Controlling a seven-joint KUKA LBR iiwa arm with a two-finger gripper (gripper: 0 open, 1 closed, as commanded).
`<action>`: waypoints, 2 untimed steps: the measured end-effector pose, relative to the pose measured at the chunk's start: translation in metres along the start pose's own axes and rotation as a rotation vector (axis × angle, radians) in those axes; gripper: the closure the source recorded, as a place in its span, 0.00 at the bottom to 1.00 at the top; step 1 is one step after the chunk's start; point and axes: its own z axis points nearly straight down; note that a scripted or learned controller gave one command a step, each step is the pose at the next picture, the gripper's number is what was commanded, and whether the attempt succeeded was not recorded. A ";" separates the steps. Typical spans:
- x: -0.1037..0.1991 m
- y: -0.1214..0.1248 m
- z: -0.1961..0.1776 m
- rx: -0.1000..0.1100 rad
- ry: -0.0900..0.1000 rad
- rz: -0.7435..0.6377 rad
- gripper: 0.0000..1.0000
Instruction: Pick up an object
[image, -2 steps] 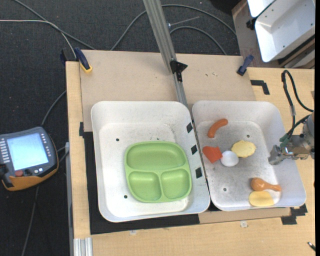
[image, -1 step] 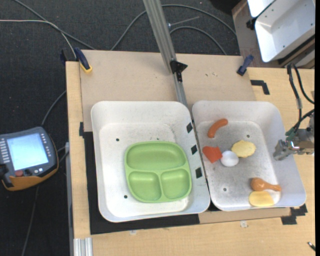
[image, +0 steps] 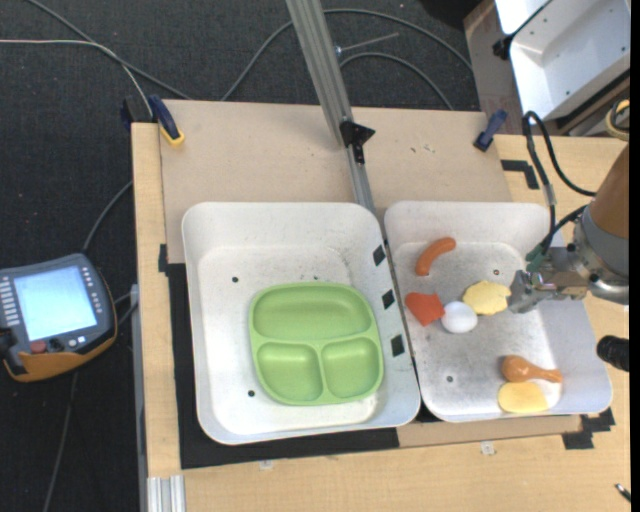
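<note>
gripper (image: 522, 297) beside yellow piece (image: 487, 297), perhaps touching it.

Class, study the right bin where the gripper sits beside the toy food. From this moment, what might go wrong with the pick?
1. The gripper sits at the edge of the pale yellow piece, so it may well only nudge it aside.
2. The white egg touches that yellow piece and the red piece lies against the egg; a push would probably shift all three.
3. The drumstick lies near the right bin rim, awkward to reach.
</note>
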 end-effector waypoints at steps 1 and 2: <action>0.060 0.007 -0.002 0.003 0.002 0.000 1.00; 0.108 0.032 0.002 0.001 0.000 0.001 1.00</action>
